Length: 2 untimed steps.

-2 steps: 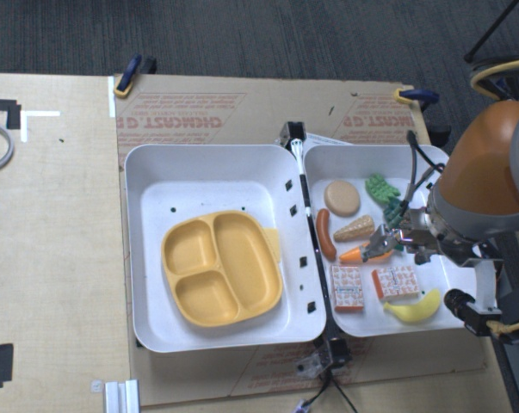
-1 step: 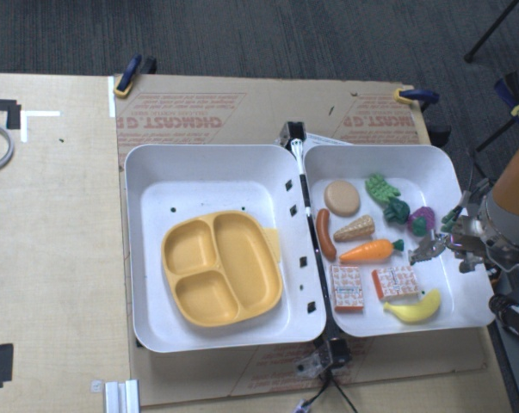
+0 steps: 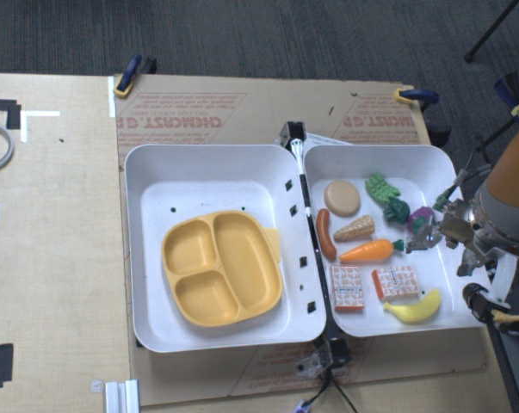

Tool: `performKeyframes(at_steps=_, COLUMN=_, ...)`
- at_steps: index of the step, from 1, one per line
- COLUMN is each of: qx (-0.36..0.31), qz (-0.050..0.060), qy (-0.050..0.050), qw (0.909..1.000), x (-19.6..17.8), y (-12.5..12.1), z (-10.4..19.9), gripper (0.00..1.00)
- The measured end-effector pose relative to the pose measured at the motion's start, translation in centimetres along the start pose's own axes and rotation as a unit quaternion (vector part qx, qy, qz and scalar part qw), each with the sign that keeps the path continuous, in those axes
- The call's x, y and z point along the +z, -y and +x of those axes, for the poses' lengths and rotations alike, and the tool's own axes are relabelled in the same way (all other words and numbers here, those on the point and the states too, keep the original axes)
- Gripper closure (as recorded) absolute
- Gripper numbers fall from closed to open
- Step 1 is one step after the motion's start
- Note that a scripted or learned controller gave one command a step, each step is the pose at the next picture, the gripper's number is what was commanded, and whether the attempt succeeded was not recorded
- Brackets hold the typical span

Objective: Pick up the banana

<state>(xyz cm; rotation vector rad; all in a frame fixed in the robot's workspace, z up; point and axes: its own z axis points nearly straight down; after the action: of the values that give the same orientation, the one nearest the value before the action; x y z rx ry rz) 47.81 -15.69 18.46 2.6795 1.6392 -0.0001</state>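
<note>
Camera view from above: a small yellow toy banana (image 3: pixel 415 308) lies at the near right corner of the right bin (image 3: pixel 375 157), just beside a red-patterned box (image 3: pixel 396 281). The gripper (image 3: pixel 453 228) hangs over the bin's right edge; its finger state cannot be told. Judged light, rigid, slick plastic, the banana is best pinched across its thick middle.

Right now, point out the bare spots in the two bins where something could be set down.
Left bin: bare floor rings the yellow divided plate, widest along the far wall and left side. Right bin: crowded; the carrot, sausage, two small boxes and banana pack it, with the gripper at its right edge. Only its far-left corner looks open.
</note>
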Motion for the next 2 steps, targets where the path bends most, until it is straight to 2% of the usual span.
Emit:
performKeyframes(at_steps=1, qx=0.021, qz=0.001, qy=0.0, qw=0.9998, x=3.3, y=0.4, z=0.7, gripper=0.0)
performKeyframes(at_steps=2, qx=0.154, qz=0.001, qy=0.001, qw=0.9881, x=-0.4, y=-0.9, z=1.8, gripper=0.0)
